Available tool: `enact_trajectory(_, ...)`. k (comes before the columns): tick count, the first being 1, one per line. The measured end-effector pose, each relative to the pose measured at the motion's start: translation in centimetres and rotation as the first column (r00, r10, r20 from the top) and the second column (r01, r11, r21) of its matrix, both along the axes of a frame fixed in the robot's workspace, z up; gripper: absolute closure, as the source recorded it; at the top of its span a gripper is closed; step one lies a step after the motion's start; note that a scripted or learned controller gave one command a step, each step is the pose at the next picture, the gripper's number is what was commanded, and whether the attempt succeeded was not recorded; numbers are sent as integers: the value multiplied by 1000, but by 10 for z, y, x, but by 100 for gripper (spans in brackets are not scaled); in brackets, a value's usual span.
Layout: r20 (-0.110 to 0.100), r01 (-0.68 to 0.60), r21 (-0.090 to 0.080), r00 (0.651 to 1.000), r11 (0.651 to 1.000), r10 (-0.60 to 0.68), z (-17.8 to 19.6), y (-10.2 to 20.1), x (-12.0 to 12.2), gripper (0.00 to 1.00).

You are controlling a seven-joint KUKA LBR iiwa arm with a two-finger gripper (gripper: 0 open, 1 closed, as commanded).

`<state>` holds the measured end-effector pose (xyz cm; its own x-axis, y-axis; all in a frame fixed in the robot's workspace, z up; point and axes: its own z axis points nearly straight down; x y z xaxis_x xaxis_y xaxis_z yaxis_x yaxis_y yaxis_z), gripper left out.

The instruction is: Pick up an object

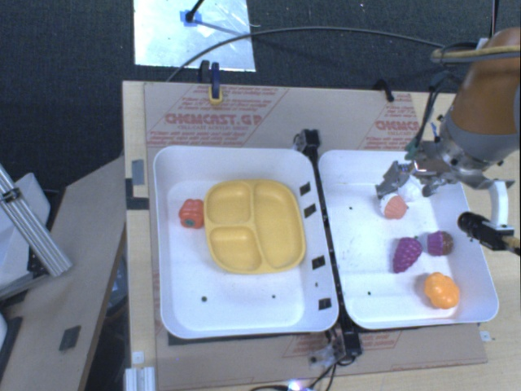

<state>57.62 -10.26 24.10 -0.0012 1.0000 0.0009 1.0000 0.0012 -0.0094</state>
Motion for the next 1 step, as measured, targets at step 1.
enact_trajectory(1,11,-2,-1,1000,1000,2,6,0,2,0)
